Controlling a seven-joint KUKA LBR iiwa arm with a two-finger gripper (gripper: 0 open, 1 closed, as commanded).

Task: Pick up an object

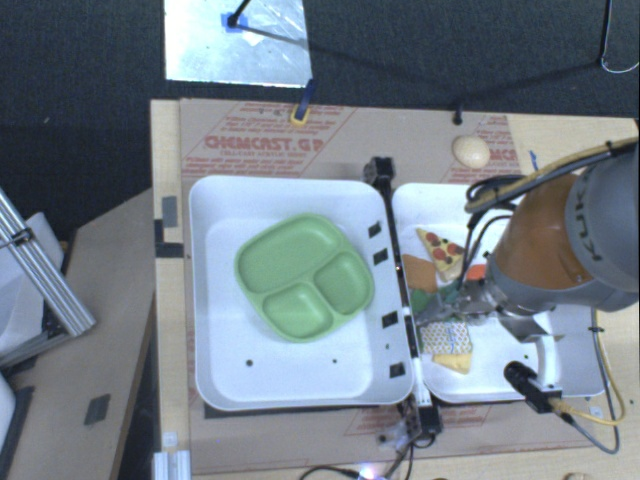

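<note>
The arm's gripper [447,304] is low in the right bin [425,203], near that bin's left wall, over a cluster of small toy foods. A pizza slice [441,248] lies just behind it, a brown piece [418,271] to its left, and a green piece [424,301] right beside it. A checkered yellow-and-white wedge [447,344] lies just in front of it. The arm's orange band and grey body cover the right half of this bin. The fingertips are lost among the items.
The left bin [215,368] holds a green divided plate [304,277]. A black divider with clips [393,278] runs between the bins. A beige egg-shaped object [471,151] sits on the cardboard behind the right bin. Cables trail off the arm at the right.
</note>
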